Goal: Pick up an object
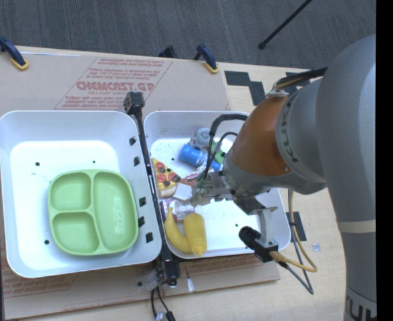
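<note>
2 bins (9, 179) | arm (303, 139) hides right bin's middle | hand (203, 191) state: cannot tell

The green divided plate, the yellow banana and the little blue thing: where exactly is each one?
green divided plate (93, 212): camera view, on the ridge where its three sections meet, left bin.
yellow banana (174, 238): camera view, middle of its curved body, right bin.
small blue object (190, 155): camera view, centre of its blue side.
</note>
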Robot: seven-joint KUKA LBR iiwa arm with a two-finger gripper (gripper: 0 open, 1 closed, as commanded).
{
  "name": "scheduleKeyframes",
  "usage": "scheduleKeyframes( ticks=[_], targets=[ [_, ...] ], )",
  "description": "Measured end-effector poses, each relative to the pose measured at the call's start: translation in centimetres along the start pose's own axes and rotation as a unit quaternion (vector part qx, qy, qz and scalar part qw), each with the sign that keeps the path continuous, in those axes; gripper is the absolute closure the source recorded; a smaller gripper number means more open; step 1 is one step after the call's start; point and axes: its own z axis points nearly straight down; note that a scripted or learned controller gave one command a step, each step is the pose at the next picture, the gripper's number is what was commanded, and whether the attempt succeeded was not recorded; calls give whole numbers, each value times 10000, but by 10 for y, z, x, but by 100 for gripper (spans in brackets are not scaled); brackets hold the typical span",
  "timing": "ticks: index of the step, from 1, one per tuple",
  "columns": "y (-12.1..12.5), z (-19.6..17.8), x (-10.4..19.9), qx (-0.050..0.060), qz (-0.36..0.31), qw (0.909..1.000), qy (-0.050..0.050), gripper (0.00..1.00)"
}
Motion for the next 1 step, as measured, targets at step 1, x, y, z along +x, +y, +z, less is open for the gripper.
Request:
scheduleKeyframes(
  ticks=[1],
  targets=[
    [1, -10, 0, -3, -17, 10000, 1, 100]
  ],
)
